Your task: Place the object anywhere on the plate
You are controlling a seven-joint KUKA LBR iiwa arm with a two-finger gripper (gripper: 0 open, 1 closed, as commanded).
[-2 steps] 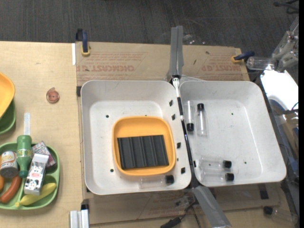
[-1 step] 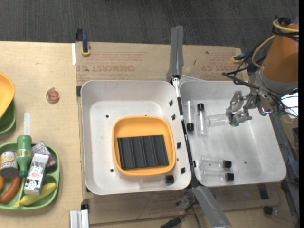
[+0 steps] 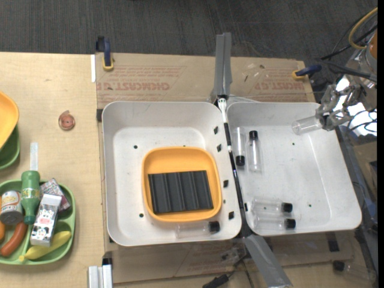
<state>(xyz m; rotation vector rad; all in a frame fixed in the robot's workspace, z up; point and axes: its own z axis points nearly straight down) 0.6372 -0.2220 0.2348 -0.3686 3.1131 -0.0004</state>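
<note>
**Gripper holds a clear vial over the right bin's far corner**

The gripper (image 3: 327, 117) is at the far right corner of the right bin (image 3: 336, 185), and a clear vial (image 3: 306, 125) is seen between its fingers. The vial lies almost level and points to the left, above the bin floor.

The orange plate (image 3: 180, 156) sits in the left bin (image 3: 120, 161), in the middle, with a dark ribbed insert (image 3: 181, 191) on it. A small vial with a black cap (image 3: 207, 227) lies just beside the near edge of the plate, on the bin floor.

In the right bin more clear vials with black caps rest: two upright-lying ones (image 3: 254, 150) near the left wall, and two others (image 3: 276, 215) near the front edge, close together.

On the table (image 3: 54, 155), far left, stands a green tray with toy food (image 3: 36, 224), well apart from both bins.
</note>
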